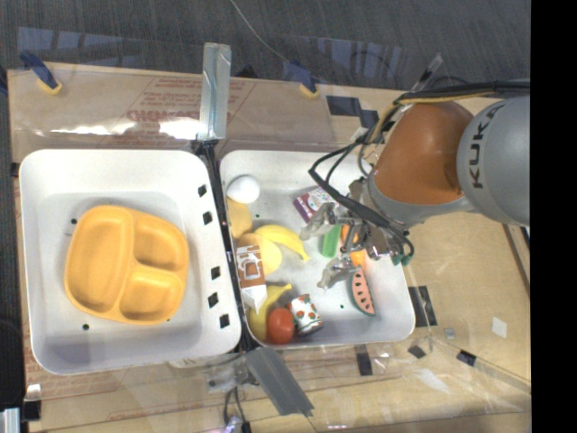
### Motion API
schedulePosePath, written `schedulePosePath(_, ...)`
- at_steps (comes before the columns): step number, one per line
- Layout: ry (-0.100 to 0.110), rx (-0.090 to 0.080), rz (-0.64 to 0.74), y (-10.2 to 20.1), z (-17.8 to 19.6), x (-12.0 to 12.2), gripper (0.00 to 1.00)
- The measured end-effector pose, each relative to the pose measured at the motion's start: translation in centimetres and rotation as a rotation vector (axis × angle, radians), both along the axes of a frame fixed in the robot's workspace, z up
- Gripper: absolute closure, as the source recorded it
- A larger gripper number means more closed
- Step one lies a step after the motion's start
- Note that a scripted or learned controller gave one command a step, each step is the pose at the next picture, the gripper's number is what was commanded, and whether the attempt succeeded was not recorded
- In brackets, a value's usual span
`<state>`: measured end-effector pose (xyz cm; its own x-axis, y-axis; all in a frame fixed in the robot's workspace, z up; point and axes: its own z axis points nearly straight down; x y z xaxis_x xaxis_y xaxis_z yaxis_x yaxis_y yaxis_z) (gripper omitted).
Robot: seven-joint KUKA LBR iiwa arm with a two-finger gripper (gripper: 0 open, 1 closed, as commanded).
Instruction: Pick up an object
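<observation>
The metal two-finger gripper (347, 258) is lowered into the right shallow white bin (397, 318); whether it is spread or closed cannot be told. A green piece (331, 240) is partly hidden beside it, near a watermelon-slice toy (361, 292).

Yellow sectioned tray (126, 264) in the left white bin (36, 242), on a taped cardboard-covered bench (270, 102).

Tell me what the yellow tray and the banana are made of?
The yellow tray looks like smooth, matte molded plastic, with rounded compartments pressed into it. The banana is probably toy plastic too: even color and a slight shine, though a real one can't be ruled out.
</observation>
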<state>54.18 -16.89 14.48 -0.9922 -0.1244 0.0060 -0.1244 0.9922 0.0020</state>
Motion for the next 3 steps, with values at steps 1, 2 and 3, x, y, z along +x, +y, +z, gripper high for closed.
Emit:
schedulePosePath(1, -0.006, -0.001, -0.009, -2.0, -5.4, 3.5, 0.0)
schedulePosePath(2, -0.012, -0.002, -0.001, -1.8, -4.1, 3.8, 1.0)
schedulePosePath(3, -0.022, -0.004, -0.079, -0.1, 7.5, 9.5, 1.0)
